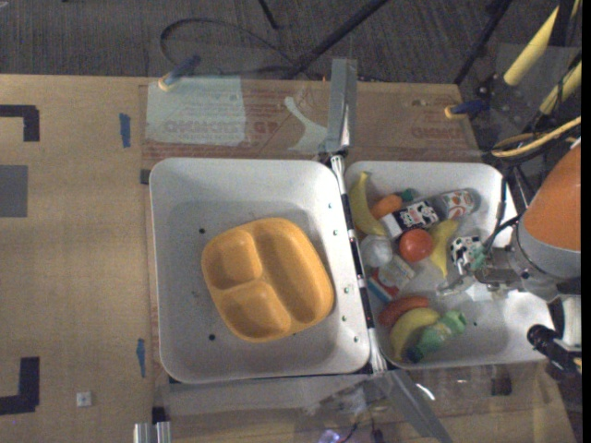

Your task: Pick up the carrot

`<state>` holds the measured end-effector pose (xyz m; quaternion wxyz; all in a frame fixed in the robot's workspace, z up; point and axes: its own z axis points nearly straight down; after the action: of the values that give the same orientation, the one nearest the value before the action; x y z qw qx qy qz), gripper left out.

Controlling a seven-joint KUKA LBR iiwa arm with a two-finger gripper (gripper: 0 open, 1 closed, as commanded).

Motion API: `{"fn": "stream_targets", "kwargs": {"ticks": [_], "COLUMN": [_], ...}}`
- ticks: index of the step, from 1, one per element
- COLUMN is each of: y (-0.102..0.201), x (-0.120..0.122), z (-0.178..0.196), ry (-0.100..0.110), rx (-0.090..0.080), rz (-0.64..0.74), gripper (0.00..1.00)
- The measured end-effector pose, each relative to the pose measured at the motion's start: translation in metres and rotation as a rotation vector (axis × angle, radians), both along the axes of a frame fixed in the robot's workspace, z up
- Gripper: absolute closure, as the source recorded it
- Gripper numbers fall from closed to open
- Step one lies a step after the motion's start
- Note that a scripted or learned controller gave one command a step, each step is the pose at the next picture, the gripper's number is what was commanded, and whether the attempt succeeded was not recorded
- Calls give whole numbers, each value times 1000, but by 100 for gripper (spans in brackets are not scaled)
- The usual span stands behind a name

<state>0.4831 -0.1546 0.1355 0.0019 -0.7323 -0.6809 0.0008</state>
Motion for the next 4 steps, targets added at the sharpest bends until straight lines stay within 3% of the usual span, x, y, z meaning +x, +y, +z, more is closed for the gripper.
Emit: {"fn": "stream_targets", "kwargs": {"ticks": [1,2,3,4], "y": [-29,-52,-55,-58], "x": [17,23,3,4], "z": [52,-40,-48,-39], "ry": [-7,-6,-14,-15], "rx": [-2,3,8,2], "rz": [520,310,377,375], "gripper": [0,0,0,100]}}
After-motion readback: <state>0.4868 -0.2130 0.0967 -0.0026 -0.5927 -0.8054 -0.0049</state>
